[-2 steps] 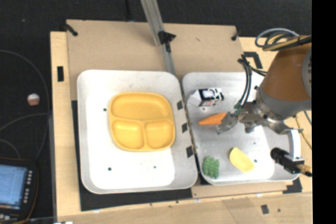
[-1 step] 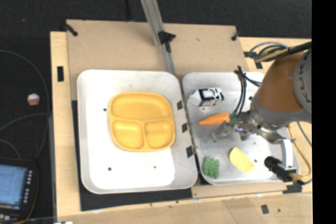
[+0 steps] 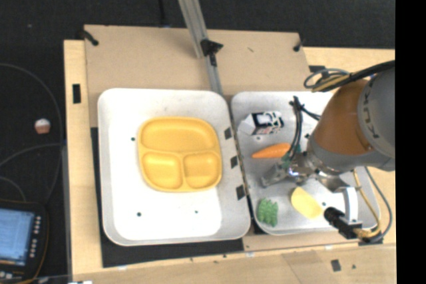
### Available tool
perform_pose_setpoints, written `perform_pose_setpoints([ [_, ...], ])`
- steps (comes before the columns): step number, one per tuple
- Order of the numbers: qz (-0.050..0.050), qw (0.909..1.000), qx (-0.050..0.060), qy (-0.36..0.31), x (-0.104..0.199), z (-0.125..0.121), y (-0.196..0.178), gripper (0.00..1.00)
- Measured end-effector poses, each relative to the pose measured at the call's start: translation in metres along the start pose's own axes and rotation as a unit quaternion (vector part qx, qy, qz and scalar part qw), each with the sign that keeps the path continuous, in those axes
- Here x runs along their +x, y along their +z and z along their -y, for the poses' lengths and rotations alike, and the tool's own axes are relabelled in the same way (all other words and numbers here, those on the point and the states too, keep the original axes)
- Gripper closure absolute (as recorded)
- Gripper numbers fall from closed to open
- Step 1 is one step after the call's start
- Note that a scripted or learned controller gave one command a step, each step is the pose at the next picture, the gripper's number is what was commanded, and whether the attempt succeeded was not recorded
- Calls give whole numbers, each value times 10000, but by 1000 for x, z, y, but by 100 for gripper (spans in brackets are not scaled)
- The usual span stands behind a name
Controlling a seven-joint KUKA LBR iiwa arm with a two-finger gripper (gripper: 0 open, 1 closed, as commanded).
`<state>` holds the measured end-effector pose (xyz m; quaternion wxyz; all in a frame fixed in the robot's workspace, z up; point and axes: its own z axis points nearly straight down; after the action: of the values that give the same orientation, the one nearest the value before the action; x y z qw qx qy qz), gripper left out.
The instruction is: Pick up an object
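Where the grey arm with its orange band reaches in from the right, its gripper hangs low over the right-hand shallow white bin, near that bin's middle. Whether the fingers are apart or closed cannot be told from this slanted overhead view, nor whether anything sits between them.

Several small things lie in that bin. An orange carrot-shaped toy lies just above and beside the gripper, close enough that touching cannot be ruled out. A small white and black object rests nearer the bin's far wall. A green knobbly piece sits near the front left corner, and a pale yellow rounded piece lies to its right, partly under the wrist.

On the left, the other shallow white bin holds a yellow plastic tray with three compartments, lying flat near its centre. Both bins rest on a tan worktop.
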<state>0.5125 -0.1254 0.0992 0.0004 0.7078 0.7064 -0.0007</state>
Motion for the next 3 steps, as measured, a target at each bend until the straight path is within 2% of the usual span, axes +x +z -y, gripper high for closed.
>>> perform_pose_setpoints([
  [1, -9, 10000, -26, 24, 0, -2, -13, 100],
  [3, 4, 10000, -45, -27, -5, -19, -136, 100],
])
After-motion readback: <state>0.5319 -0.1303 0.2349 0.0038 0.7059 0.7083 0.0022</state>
